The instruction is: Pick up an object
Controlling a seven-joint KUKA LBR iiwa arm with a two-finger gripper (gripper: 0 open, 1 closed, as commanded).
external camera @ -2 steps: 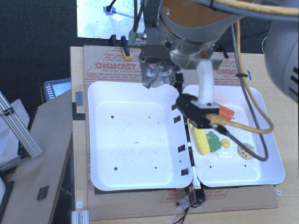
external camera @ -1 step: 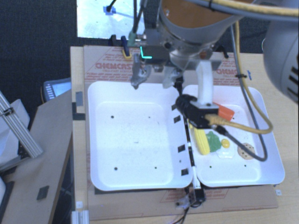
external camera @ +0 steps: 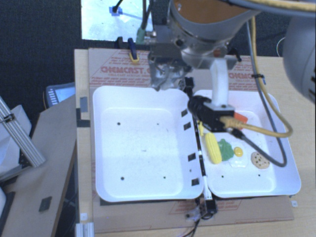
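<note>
My gripper (external camera: pixel 165 78) hangs over the far rim of the left white bin (external camera: pixel 101 147), close to the divide between the two bins. The right bin (external camera: pixel 281 184) holds a yellow corn cob (external camera: pixel 213 148), a green leafy piece (external camera: pixel 227 149) touching it, a small yellow round piece (external camera: pixel 238 151), a brown cookie (external camera: pixel 259 160) and an orange piece (external camera: pixel 241 117) partly hidden behind the robot. A pale clear bit (external camera: pixel 237 163) lies just in front of the green piece. Nothing is visible in the gripper.
Both bins sit on a cardboard sheet (external camera: pixel 118 68) on the wooden bench. The arm's body and yellow cable (external camera: pixel 269 131) hang over the far half of the right bin. A blue and yellow clamp (external camera: pixel 132 51) stands at the cardboard's far edge.
</note>
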